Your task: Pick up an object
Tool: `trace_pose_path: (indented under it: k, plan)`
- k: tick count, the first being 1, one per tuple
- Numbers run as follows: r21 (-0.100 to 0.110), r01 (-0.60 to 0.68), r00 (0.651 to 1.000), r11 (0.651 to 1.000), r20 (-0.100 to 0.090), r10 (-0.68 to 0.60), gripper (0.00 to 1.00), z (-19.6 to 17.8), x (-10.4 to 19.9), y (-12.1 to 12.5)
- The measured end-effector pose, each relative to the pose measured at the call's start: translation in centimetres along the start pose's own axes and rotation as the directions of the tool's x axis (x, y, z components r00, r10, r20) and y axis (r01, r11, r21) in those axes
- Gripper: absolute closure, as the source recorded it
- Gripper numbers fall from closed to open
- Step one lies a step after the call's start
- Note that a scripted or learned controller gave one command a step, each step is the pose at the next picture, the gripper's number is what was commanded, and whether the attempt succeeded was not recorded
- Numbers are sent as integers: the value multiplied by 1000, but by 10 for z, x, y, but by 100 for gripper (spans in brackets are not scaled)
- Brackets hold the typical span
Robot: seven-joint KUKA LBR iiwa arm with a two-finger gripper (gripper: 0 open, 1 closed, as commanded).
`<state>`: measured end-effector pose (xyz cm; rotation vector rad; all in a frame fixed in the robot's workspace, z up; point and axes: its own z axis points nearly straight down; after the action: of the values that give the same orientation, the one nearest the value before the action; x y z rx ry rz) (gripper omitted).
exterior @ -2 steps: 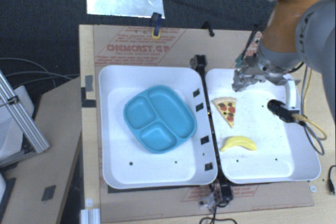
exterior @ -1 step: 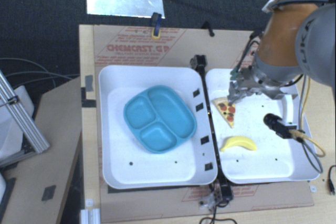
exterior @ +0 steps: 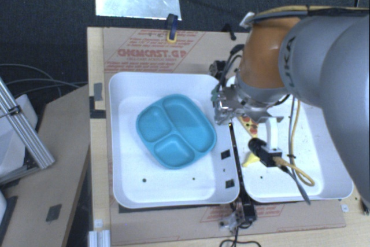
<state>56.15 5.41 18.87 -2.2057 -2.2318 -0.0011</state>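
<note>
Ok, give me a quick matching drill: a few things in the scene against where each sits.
Things:
1. blue divided plate
2. yellow piece
3. orange band
4. black clip

Places:
A. right bin, under the arm
B. on the arm, above the wrist
C. left bin's middle
D. near rim of the left bin, by the divide

Pairs: 1-C, 2-A, 3-B, 4-D

Dark carpet around cardboard-topped bench

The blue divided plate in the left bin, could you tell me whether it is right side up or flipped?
Right side up: the blue divided plate shows its three hollow compartments facing upward.
</note>
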Motion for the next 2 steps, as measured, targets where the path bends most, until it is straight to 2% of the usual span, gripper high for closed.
trace_pose_path:
  k: [1, 2]
  plan:
    - [-21, 0, 1000, 1000, -4, 0, 100, -170, 48, -41]
    - [-17, -2, 1000, 1000, -3, 2, 100, -272, 92, -53]
